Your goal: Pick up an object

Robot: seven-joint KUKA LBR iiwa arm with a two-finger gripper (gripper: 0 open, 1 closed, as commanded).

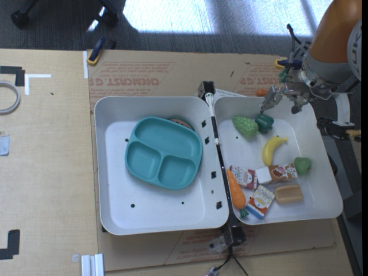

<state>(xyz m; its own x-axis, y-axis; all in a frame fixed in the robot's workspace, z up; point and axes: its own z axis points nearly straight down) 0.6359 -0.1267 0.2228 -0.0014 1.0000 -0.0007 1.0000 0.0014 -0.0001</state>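
Pincer (284,99) spread open, empty, poised at right bin's (328,211) 12 o'clock rim. Risk: descent clips wall, or nudges teal toy (265,122) against green lettuce (245,126).

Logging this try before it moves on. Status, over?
Gripper above right bin's far edge, jaws open, nothing held. Nearest: dark green toy, light green one touching it. Banana lies apart.

The teal tray (164,153) fills much of the left bin (109,171); bare floor rims it.
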